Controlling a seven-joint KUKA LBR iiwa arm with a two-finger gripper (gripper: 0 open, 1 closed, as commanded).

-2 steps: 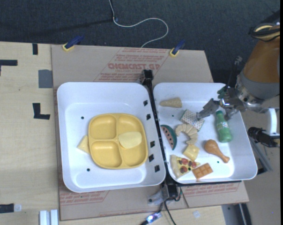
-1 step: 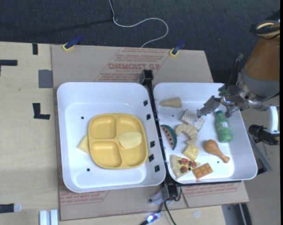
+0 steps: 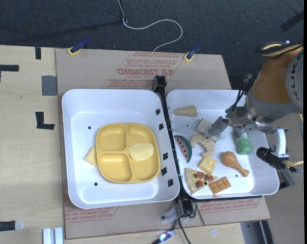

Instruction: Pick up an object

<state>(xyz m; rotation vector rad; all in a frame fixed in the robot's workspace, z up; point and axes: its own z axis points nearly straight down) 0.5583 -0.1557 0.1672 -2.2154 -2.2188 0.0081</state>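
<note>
Hovering over the right shallow white bin [image 3: 255, 187], the grey pincer [image 3: 210, 131] sits just above the pale toy food pieces [image 3: 204, 141]; I cannot tell its state. Beside it lie a green plastic bottle [image 3: 243, 145] and a brown toy drumstick [image 3: 235, 162]. The left bin [image 3: 74, 136] carries a yellow divided plate [image 3: 115, 164].

The cardboard sheet [image 3: 143, 70] bears red, upside-down, illegible print.

Arm [image 3: 275, 93]: grey casing, orange band [image 3: 273, 75] above wrist. Gripper [image 3: 217, 128]: dark metal fingers. Black cable [image 3: 241, 98] along wrist. White bracket [image 3: 281, 141] at side.
</note>
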